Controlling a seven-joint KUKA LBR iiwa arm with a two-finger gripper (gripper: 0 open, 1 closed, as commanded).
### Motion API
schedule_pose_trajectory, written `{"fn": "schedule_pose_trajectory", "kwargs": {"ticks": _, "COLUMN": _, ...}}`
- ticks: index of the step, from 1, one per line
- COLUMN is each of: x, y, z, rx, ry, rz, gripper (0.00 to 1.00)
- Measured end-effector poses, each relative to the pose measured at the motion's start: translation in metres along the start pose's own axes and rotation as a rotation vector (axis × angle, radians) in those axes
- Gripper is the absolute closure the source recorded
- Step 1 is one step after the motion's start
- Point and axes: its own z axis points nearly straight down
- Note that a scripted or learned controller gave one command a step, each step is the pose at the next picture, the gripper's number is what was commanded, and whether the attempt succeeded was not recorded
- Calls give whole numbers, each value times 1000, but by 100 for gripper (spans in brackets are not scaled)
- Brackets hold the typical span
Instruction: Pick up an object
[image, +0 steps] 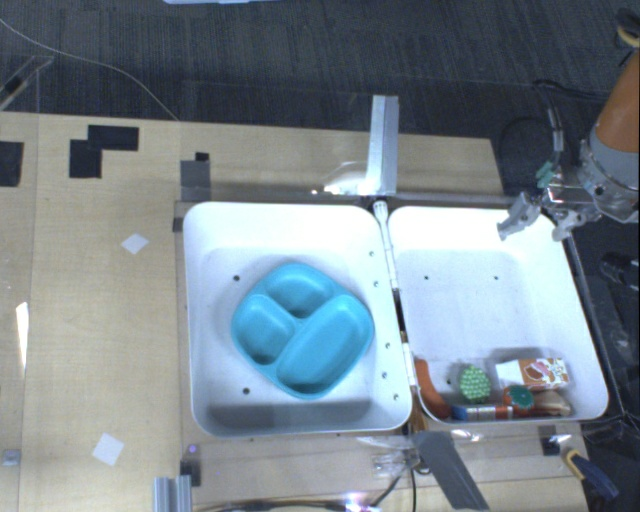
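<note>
- My claw (536, 218) hangs over the far right corner of the right bin (500, 290), just inside its rim. Two pale fingers show, spread apart, with nothing between them.
- Candidates for the pick lie huddled along the near wall of the right bin: a small carton (535, 373) with a red and white printed face, a green knobbly ball (473, 381), an orange curved piece (427, 385) against the near left corner, and a thin stick-like item (500, 408) with red and teal parts lying along the wall.
- Key relation: that cluster sits toward the near edge of the bin, well apart from my claw, which is at the opposite, far edge. I judge the move must carry me across the bare bin floor toward the camera and a little left.
- The carton's long axis runs roughly left to right, parallel to the near wall; a grip across its short side looks most workable.
- Print on the carton is too small to read; no brand can be made out.
- The left bin (215, 300) holds a blue divided dish (302, 328), farther from me.
- Wall crowding could foul a finger, I reckon.
</note>
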Motion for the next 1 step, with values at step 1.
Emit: {"fn": "schedule_pose_trajectory", "kwargs": {"ticks": 1, "x": 1, "y": 3, "z": -8, "rx": -1, "ry": 0, "rz": -7, "gripper": 100}}
